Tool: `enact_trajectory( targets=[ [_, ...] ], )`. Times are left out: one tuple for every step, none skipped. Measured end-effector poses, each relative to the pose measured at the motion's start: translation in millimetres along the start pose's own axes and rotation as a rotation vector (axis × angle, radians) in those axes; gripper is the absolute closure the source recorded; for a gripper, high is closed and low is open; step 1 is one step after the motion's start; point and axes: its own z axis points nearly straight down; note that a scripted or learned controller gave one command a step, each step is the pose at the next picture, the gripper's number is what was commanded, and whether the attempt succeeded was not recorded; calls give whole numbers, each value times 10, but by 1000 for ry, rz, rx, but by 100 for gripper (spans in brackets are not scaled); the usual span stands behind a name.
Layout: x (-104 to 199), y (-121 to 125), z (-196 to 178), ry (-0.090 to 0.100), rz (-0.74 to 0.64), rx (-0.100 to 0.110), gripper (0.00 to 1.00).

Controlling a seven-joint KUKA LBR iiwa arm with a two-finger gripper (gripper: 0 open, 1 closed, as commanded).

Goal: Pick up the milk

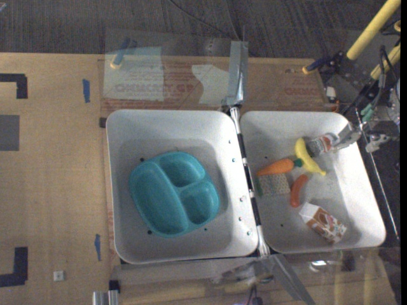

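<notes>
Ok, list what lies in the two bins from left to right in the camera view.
Teal divided plate → sponge → carrot → sausage → banana → milk carton. The plate is in the left bin; the rest are in the right bin.

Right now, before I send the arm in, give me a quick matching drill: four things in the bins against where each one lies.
Things:
1. milk carton
2. teal divided plate
3. banana
4. carrot

Places:
A. left bin
B. right bin, near corner, on its side
C. right bin, left part, by the divider
D. right bin, middle, beside the carrot's green end

Pairs: 1-B, 2-A, 3-D, 4-C
</notes>
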Motion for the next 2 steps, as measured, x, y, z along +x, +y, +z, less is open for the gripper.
enact_trajectory(
  targets=[
    [295,-724,740,0,-124,0,0],
    [-34,-770,1652,-2,-243,-9,0]
  ],
)
